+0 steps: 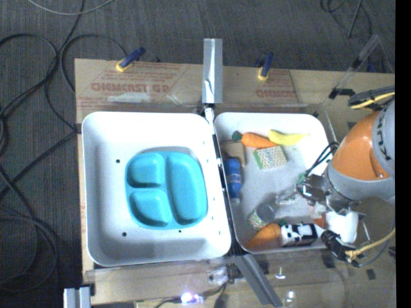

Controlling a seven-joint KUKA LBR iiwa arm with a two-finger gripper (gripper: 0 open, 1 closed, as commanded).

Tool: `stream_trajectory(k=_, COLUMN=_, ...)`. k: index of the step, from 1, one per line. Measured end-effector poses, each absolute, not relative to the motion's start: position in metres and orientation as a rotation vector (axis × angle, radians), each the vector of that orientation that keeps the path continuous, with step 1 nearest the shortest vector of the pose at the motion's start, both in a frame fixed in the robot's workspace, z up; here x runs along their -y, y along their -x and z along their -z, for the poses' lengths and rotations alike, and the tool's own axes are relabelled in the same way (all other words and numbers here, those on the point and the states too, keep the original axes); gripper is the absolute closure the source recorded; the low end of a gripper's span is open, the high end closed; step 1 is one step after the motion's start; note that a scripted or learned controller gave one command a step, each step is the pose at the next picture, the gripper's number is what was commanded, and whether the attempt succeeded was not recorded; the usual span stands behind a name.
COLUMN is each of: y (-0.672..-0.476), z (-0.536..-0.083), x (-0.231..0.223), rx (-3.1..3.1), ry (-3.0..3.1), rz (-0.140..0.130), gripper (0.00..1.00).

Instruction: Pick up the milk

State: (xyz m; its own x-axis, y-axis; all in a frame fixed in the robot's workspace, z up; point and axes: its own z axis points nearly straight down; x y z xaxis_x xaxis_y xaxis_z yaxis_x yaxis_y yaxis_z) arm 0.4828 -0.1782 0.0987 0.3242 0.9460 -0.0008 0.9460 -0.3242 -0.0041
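The milk (pixel 299 233) is a small carton with black and white cow patches, lying on its side at the near edge of the right bin (pixel 316 122). Its white end points right. An orange carrot-like piece (pixel 266 235) lies against its left end. My gripper (pixel 304 192) hangs low over the right bin's right half, just above and behind the milk, under the grey wrist and orange band (pixel 361 154). Nothing is visibly held.
The right bin also holds a carrot (pixel 256 140), a banana (pixel 287 136), a speckled green block (pixel 270 157), a blue bottle (pixel 232 176) along the left wall and a small can (pixel 262 214). The left bin (pixel 103 172) holds a blue divided tray (pixel 167 188).
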Motion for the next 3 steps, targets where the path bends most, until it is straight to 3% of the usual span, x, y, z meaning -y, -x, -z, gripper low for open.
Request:
stream_trajectory(k=2, y=-0.4904, z=-0.1013, x=0.1955, rx=1.696, ry=2.616, rz=0.027, gripper=0.0)
stream_trajectory(k=3, y=-0.4905, z=-0.1011, x=0.1954, rx=1.696, ry=2.617, rz=0.027, gripper=0.0)
